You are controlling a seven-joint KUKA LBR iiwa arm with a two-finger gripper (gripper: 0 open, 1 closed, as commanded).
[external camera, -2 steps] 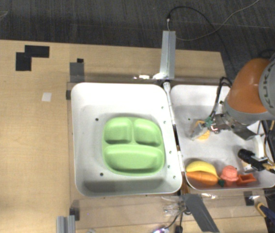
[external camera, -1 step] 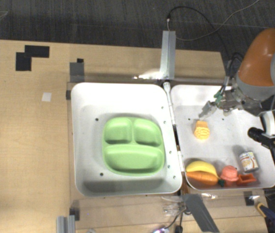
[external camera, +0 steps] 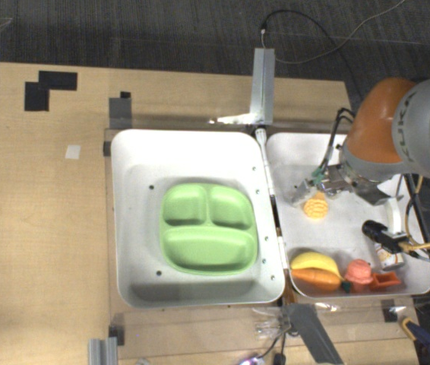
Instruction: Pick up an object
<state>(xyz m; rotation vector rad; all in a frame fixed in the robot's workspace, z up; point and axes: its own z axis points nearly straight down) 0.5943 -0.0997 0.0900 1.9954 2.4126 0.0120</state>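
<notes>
Well, there are two white bins side by side on the bench. The left bin (external camera: 133, 162) holds one thing, a pale green plate (external camera: 207, 226), lying flat about the middle. It has three sunken compartments, two small ones along the far side and one long one along the near side, all bare.

The right bin (external camera: 295, 152) is the busier one. Along its near wall sits a row of toy food: a banana (external camera: 315, 261) with an orange piece (external camera: 318, 279) pressed against its near side, then a pink piece (external camera: 359, 270), and a red block (external camera: 388, 281) touching that, towards the right corner.

Apart from that row, near the bin's left wall and about midway along it, lies a yellow toy (external camera: 315, 207). It is small, rounded and pale yellow, with fine ridges running across its top, a bit like a shell or a little bun. It rests on the white floor by itself, well apart from the banana.

The arm (external camera: 401, 128) comes in from the right, its orange band over the bin's far right corner. The gripper (external camera: 316, 189) sits just beyond the yellow toy, right at its far edge. From here I cannot tell whether the claw is apart or together, nor whether it touches the toy. The toy looks to be lying on the bin floor, not lifted.
</notes>
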